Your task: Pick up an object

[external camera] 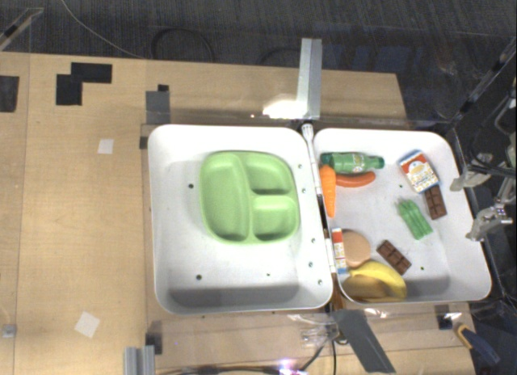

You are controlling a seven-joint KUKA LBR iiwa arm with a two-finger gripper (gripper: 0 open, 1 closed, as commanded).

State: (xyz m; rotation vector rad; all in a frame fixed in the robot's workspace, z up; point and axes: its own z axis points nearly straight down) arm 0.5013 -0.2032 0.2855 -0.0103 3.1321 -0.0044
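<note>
A green bottle (350,161) is seen lying near the right bin's (460,280) far left corner, well placed to be approached from directly above and gripped across its width; the gripper's state cannot be told.

Right bin (464,228), contents: green bottle (352,161) lying on its side at the top left; orange carrot (327,190) along the left wall, a second orange piece (355,179) just under the bottle; small carton (418,172) at upper right; two brown chocolate bars (435,201) (393,256); green ridged piece (414,220) mid-bin; yellow banana (375,280) at the lower edge, a tan round item (356,249) just above it.
</note>
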